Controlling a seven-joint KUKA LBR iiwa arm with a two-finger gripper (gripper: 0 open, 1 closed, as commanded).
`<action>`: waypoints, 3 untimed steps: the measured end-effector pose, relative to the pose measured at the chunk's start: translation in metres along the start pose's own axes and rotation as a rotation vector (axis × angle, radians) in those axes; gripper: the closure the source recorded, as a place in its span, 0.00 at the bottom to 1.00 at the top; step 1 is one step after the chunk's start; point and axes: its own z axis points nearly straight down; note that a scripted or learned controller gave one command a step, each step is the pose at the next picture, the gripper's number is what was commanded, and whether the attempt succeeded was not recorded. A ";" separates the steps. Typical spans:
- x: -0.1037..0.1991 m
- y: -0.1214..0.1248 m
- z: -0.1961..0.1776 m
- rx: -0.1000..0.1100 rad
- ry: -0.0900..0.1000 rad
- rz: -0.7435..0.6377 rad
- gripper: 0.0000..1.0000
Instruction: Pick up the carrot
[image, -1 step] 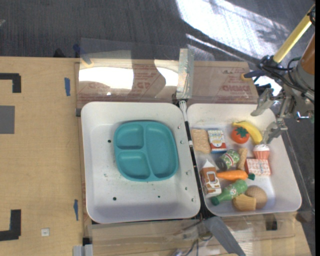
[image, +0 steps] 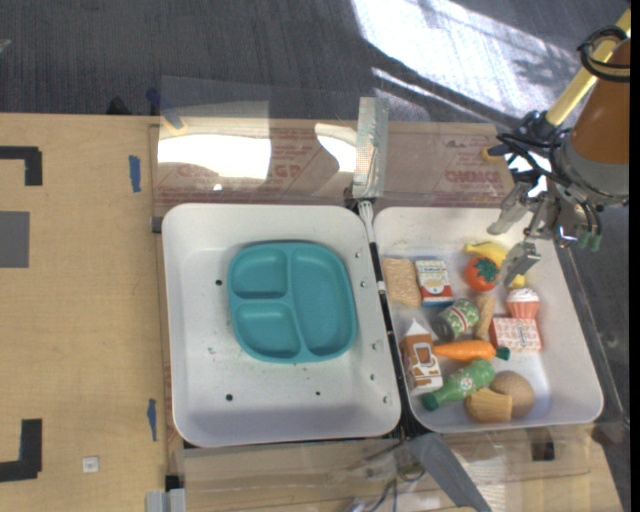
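Two shallow white bins are seen side by side on the table. The left bin (image: 190, 330) holds a teal divided plate (image: 293, 300) lying flat near its middle. The right bin (image: 580, 395) is crowded with toy food. The carrot (image: 465, 351) lies on its side in the lower half of that bin, its orange body pointing left and its green end to the right, just beside a small brown carton (image: 421, 362) and above a green bottle (image: 458, 386). A tomato (image: 481, 274) and a banana (image: 484, 250) are seen nearer the bin's far edge, with a cupcake (image: 521, 300) to their right and a small milk carton (image: 433, 279) to their left.

The tool (image: 532, 232) hangs over the upper right part of the right bin, close to the banana and tomato and well apart from the carrot. Its fingers (image: 516, 262) are seen spread apart (nothing lies between them). The arm (image: 602, 125) reaches in from the right, its orange band showing above the wrist.
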 end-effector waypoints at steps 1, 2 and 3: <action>-0.038 -0.028 0.051 0.001 -0.003 0.044 0.00; -0.048 -0.025 0.113 0.000 0.001 0.021 0.00; -0.052 -0.053 0.110 -0.001 -0.003 0.662 0.00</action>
